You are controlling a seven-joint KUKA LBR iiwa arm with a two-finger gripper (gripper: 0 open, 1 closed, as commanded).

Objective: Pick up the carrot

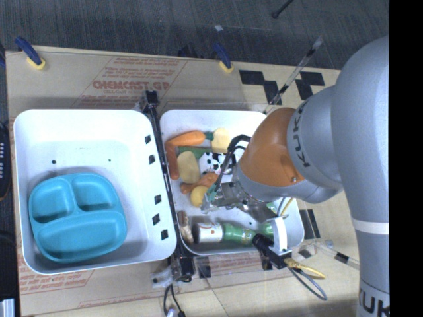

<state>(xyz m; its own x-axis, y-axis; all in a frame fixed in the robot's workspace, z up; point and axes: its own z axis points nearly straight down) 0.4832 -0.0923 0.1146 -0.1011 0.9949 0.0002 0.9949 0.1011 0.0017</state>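
An orange carrot (187,139) lies near the back of the right bin (198,119), with a second orange piece (172,162) along the bin's left wall. My gripper (218,193) hangs low over the middle of that bin, in front of the carrot, among pale potato-like pieces (188,166) and a small yellow item (199,195). The arm's orange band (268,157) hides much of the bin's right half.
A green bottle (228,233) lies along the right bin's front wall. A yellow piece (221,139) sits beside the carrot's tip. The left bin (79,127) holds a blue divided tray (76,213). Blue clamps (30,53) grip the cardboard's back edge.
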